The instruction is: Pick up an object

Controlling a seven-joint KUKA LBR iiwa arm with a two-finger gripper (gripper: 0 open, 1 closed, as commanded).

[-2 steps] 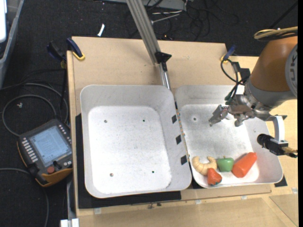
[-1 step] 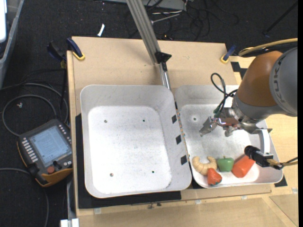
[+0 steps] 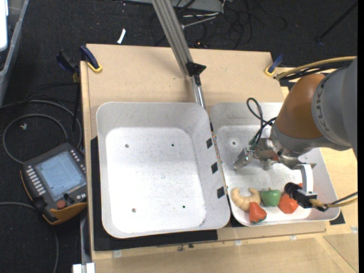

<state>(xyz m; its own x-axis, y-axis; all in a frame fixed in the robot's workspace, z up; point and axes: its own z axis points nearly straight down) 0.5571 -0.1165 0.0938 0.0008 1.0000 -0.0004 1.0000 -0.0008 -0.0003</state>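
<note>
Hovers over the middle of the right bin [image 3: 227, 118], gripper [image 3: 245, 159] apparently spread with nothing between the fingers. Still the approach step, by the look of it. Toys cluster at that bin's near edge: croissant [image 3: 243, 197], pepper [image 3: 271, 196], strawberry [image 3: 257, 211]. Needs a shift nearward, descent, then closing.

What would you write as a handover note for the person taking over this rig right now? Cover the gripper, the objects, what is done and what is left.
Gripper: low over the right bin, nothing seen between its fingers.
Objects: cream curved piece, green piece and two red pieces lie clustered at the right bin's near edge.
Done: no object lifted yet.
Left: move to the cluster, grasp one, lift it.
</note>
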